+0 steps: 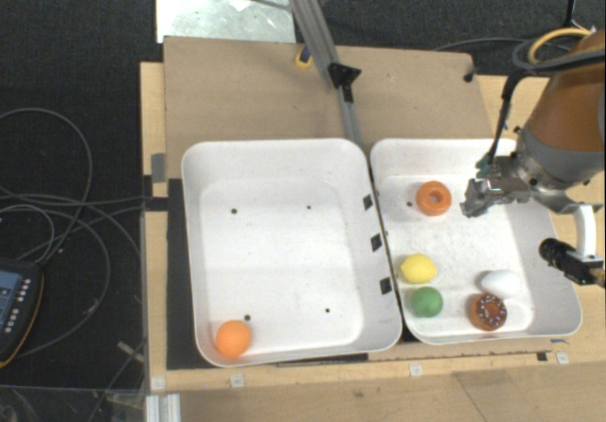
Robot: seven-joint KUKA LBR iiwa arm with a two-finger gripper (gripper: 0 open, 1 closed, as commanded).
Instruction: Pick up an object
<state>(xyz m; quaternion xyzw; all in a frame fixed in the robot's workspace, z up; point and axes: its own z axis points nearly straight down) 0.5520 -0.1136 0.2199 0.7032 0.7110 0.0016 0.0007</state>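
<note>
Claw beside the orange ring

Claw (476, 198) hangs over the right bin (561, 316), just right of an orange ring (434, 198) that lies flat near the bin's far side. I cannot tell how wide the claw stands; nothing shows in it. I judge the ring light, stiff and smooth: pinch across its rim, or through its hole.
</note>
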